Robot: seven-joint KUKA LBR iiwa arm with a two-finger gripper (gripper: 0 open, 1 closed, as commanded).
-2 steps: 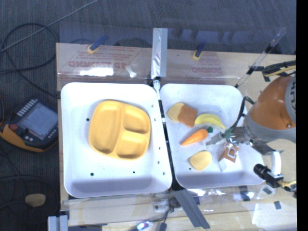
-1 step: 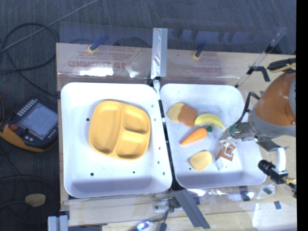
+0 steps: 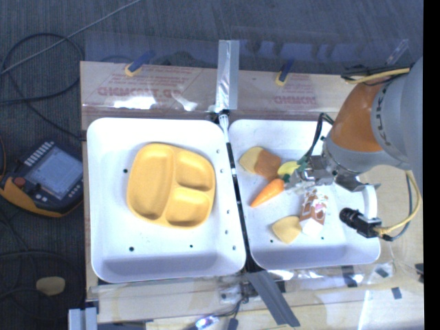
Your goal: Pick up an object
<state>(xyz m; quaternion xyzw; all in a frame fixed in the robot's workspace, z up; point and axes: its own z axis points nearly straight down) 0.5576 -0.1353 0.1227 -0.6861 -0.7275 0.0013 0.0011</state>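
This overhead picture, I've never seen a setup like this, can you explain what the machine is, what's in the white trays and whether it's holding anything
The camera sits above a bench and looks down at a slant. The grey and orange shape at the right is a robot arm, reaching in with its gripper low over the right bin. That bin holds toy food: a carrot, an orange-brown piece, a small yellow piece at the gripper, a pale yellow wedge and a small packet. The left bin holds a yellow divided tray. Whether the gripper has hold of anything cannot be told from here.
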